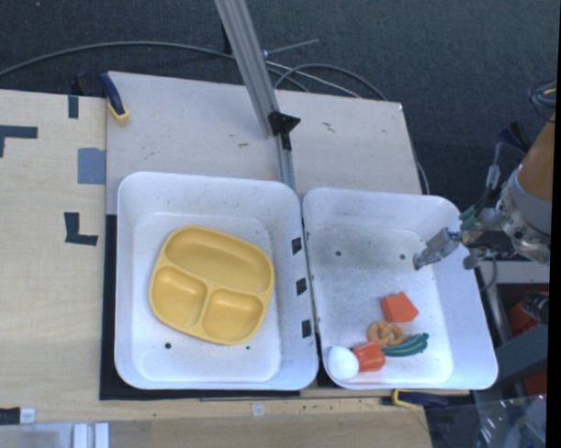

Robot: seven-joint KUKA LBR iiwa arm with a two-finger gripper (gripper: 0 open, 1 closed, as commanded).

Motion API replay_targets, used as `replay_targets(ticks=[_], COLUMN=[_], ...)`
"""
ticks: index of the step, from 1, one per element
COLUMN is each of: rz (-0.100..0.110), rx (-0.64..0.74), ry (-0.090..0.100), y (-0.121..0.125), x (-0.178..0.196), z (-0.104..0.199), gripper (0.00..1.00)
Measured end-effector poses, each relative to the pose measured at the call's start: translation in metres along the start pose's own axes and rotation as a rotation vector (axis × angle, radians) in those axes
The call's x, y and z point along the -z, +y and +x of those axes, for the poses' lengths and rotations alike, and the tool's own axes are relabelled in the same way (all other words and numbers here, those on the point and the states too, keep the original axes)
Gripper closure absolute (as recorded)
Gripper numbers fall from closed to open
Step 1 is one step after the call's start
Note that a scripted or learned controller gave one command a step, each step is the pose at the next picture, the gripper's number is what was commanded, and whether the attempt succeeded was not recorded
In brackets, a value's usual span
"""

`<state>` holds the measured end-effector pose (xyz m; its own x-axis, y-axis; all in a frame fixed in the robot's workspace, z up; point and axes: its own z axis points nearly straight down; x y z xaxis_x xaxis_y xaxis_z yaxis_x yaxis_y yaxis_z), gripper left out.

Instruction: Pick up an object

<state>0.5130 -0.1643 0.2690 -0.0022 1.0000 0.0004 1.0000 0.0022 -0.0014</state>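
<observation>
**Robot arm poised at the edge of the right bin**

The jaws (433,250) hang above the right bin's (373,212) upper right area; whether they are wide or narrow cannot be told. Below them lie an orange block (400,307), pretzel (385,332), green bean (409,346) and white egg (342,362). The left bin (131,287) holds a yellow divided plate (211,283).

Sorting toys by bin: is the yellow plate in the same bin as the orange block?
No, the yellow plate lies in the left bin, while the orange block sits in the right bin.
</observation>
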Motion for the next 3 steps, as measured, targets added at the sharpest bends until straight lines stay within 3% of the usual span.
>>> replay_targets(ticks=[1, 3], rz=[0.0, 0.007], rx=[0.0, -0.001], ry=[0.0, 0.002], y=[0.0, -0.005], x=[0.0, -0.124], z=[0.0, 0.011], gripper=[0.0, 0.0])
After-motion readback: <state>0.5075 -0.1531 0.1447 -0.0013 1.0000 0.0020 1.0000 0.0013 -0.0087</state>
